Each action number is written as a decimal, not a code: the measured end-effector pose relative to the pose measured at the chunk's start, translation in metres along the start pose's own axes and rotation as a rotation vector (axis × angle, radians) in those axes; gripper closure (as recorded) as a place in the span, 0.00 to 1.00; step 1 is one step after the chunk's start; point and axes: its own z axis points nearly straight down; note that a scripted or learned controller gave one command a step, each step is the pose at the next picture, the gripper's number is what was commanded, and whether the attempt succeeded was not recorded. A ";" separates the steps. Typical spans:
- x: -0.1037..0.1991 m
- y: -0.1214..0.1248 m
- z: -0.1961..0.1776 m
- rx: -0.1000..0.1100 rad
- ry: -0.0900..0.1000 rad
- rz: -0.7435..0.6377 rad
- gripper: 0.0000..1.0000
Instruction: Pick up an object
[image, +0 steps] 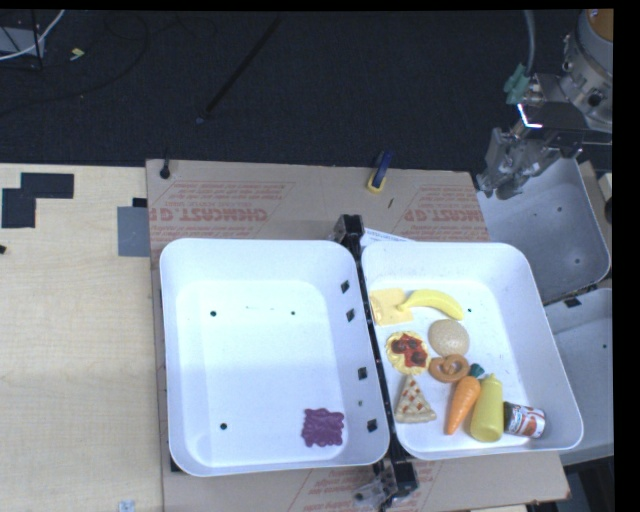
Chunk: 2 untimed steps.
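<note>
Since the carrot looks like a hard toy, I judge it light, stiff and a bit slick, best pinched across its thick orange shoulder below the green top. It lies near the front of the right bin, against a yellow bottle, a pie wedge just beside. My pincer hangs well apart, beyond the bin's far corner; blurred there, wide or narrow I cannot tell.
</note>
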 end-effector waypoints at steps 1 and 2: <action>0.037 -0.056 0.008 0.000 0.000 -0.001 1.00; 0.036 -0.053 0.008 -0.001 -0.002 0.000 0.00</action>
